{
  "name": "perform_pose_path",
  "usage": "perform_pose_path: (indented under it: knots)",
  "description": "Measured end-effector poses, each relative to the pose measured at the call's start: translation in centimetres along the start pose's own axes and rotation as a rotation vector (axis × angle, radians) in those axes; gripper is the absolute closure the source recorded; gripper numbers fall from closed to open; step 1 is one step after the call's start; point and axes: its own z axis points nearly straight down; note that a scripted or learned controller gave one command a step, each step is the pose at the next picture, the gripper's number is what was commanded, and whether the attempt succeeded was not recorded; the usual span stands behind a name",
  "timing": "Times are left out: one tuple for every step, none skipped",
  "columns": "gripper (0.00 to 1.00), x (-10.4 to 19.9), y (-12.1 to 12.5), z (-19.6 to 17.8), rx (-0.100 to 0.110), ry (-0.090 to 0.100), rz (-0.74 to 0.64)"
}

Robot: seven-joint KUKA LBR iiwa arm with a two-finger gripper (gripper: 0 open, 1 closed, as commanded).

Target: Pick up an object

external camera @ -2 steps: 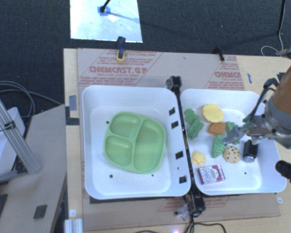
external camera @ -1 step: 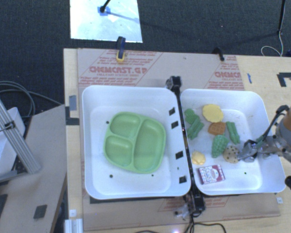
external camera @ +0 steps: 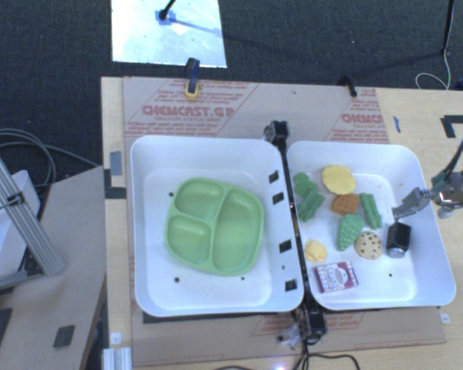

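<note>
Dark carpet surrounds the desk. We keep the jaws, whose state we cannot tell, above the right bin and aim at the nearby black can.

A green divided tray lay in the left bin. The right bin held toy foods, a red carton and a black can; the gripper hovered above its right side.

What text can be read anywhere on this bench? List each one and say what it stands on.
"CHEMCAST GP", red print on the clear protective sheet behind the left white bin.
Same red print at the right: too blurred to read.
Small red and white packet: print too small to read.
</note>
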Motion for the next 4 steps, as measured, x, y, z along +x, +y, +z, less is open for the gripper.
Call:
perform_pose_path:
  knots:
    - [0.00,-3.7,-0.5,7.5,0.019,0.003,0.011]
    - [0.00,-2.3,4.5,17.5,0.016,0.004,0.007]
    - [0.00,-1.6,9.7,18.8,0.010,0.002,0.002]
    - [1.00,-1.7,9.6,17.7,0.010,0.001,-0.001]
